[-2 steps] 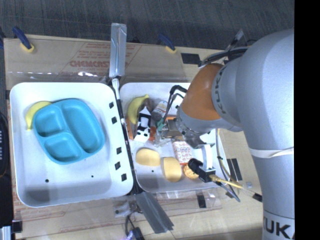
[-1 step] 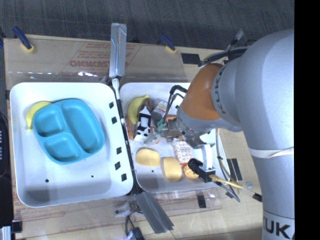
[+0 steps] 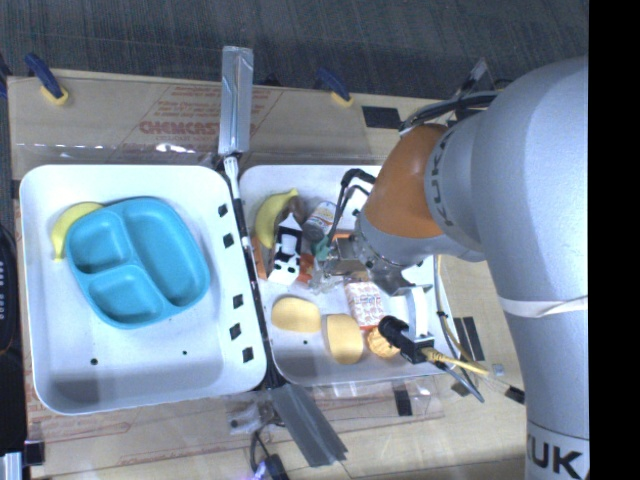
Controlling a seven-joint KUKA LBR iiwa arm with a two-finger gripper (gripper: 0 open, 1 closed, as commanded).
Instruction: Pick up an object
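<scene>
Banana (image 3: 272, 218) lies in the right bin (image 3: 300, 373), at its far left corner.
Its long axis runs near to far, curving, with the far tip pointing right. Just right of it, over cluttered small items, hangs the pincer (image 3: 325, 253); whether it is open I cannot tell. The left bin (image 3: 40, 368) holds a blue divided plate (image 3: 140, 258).

Red print runs along the cardboard sheet (image 3: 180, 118) at the back of the bench, at about eleven o'clock above the left bin (image 3: 40, 268); its largest line is too faint and blurred to spell out with certainty. On the grey arm (image 3: 545, 268), at five o'clock in the lower right corner, large black letters read "KU", cut off by the frame edge. A small packet (image 3: 364, 301) in the right bin carries reddish printing that is too small to read.
</scene>
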